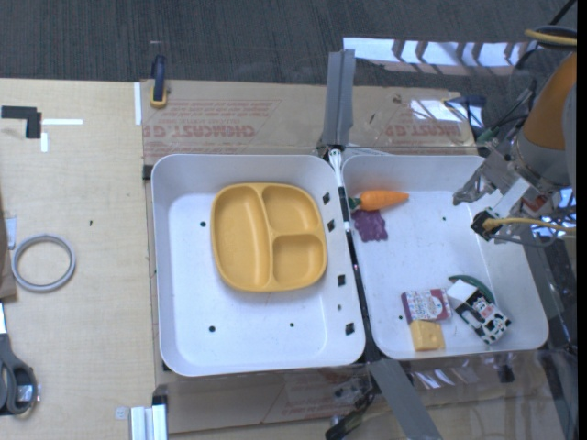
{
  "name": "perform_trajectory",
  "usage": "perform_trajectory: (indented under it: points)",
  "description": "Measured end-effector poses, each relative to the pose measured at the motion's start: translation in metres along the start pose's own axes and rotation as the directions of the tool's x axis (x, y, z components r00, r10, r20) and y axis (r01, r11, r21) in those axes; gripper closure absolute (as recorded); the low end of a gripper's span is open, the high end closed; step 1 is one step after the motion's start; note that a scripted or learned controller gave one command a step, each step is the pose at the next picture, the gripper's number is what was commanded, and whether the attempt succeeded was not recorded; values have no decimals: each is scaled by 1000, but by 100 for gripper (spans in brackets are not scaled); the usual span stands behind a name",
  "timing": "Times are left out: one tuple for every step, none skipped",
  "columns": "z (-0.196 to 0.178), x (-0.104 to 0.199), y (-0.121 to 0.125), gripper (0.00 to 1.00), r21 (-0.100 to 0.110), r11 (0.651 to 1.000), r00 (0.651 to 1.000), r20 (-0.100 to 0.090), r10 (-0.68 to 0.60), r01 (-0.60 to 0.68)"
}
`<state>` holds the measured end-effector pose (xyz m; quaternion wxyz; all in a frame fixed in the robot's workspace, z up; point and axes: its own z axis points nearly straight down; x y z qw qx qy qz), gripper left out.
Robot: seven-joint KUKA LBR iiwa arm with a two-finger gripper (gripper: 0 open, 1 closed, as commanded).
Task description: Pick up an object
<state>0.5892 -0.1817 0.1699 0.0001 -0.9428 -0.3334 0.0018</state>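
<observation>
The right bin (523,273) holds several small items. An orange toy carrot (383,199) and a purple bunch of grapes (371,225) lie near its left wall. A red-and-white packet (426,304), a yellow block (426,336) and a black-and-white carton (484,315) sit near its front edge. My gripper (470,211) hangs over the bin's right part, level with the carrot and well to its right. It is open, with nothing between its fingers.
A yellow divided plate (270,236) lies in the left bin (174,273). On the wooden bench at left are a grey tape ring (41,262), scissors (14,388) and a small blue-handled tool (159,82). A metal divider (337,99) stands behind the bins.
</observation>
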Motion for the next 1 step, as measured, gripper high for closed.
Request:
perform_trajectory:
  points:
    - [-28,25,37,0,1,920,920,0,391,-391]
